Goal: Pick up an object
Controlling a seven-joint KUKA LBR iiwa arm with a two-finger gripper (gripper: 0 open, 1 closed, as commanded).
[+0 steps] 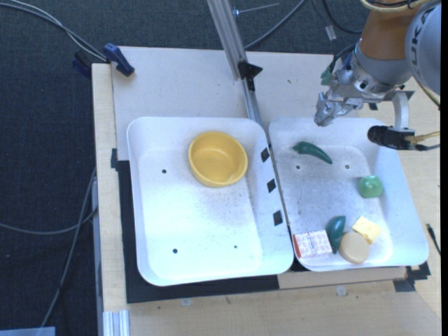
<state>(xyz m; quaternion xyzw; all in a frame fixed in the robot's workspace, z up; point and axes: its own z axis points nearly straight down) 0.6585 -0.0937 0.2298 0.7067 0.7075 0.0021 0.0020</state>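
You see the end effector (323,117) hovering over the far edge of the right bin (399,187) — whether it is apart or together you cannot tell. Just below it lies a green pepper (313,152). Nearer you sit 5 more items; a yellow bowl (218,159) occupies the left bin (150,208).

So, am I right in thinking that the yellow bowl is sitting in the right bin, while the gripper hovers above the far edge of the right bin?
Not quite: the yellow bowl sits in the left bin, not the right bin. The camera view shows this. The rest holds: the gripper hovers above the right bin's far edge.
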